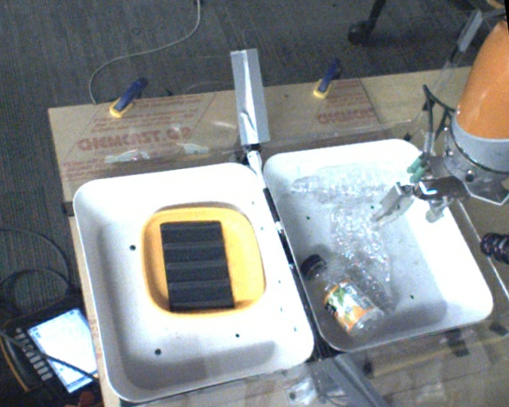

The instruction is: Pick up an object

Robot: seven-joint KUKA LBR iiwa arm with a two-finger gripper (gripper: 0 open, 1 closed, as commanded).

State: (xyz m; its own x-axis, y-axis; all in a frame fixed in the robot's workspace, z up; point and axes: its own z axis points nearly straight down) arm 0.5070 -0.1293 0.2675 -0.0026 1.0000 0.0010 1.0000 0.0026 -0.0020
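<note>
My gripper (413, 206) hangs over the right part of the right bin (458, 295), open, with nothing between its fingers. One finger (387, 205) reaches toward a crumpled clear plastic wrap (353, 230) that lies across the middle of that bin. A small bottle with an orange and green label (347, 304) lies near the bin's front, partly under the wrap. A small black cap (312, 264) sits by the bin's left wall. In the left bin (126, 359) a yellow dish holding a black ribbed block (197, 263) lies flat.
A metal post (249, 94) stands at the back between the bins. Two blue-handled clamps (128, 96) (328, 77) hold the cardboard sheet behind them. Cables and a small screen (60, 348) lie on the floor at left.
</note>
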